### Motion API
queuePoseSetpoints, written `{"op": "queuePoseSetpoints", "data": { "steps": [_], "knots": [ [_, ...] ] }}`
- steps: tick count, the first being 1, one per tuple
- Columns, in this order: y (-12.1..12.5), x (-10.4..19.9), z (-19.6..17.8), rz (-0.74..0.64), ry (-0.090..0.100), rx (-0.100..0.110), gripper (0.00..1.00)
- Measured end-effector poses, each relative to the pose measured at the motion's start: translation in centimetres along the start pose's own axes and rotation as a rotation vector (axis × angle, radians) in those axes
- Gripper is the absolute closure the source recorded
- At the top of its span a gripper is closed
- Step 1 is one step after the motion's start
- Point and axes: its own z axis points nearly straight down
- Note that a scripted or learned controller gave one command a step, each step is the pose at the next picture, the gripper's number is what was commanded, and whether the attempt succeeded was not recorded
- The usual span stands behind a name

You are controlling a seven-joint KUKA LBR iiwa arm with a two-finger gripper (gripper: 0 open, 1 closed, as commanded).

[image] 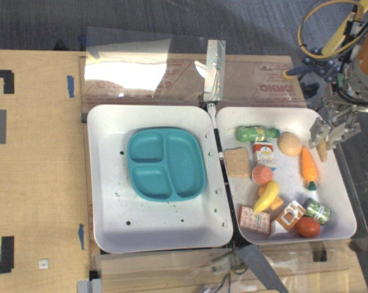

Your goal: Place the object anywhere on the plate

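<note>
Gripper (331, 133) hangs above right bin's (345, 182) far right edge, finger state unclear. Carrot (309, 165) lies just beside it. Teal plate (167, 163) sits well left. Descend squarely, grip carrot crosswise.

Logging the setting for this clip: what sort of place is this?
Likely a robotics lab bench: two white bins on cardboard, toy food such as a carrot and banana, a teal plate, cabled gripper.

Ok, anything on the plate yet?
No. The teal plate sits in the left bin with all three compartments bare. The bin floor beneath it is covered. The toy food is in the right bin.
</note>
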Motion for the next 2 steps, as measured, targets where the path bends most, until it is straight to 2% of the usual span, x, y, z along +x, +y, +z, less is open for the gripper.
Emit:
{"op": "queuePoseSetpoints", "data": {
  "steps": [1,2],
  "knots": [
    [-5.9,-5.2,-2.5,-0.063,-0.001,0.005,1.00],
    [-4.1,-0.2,5.8,-0.190,0.000,-0.006,1.00]
  ]
}}
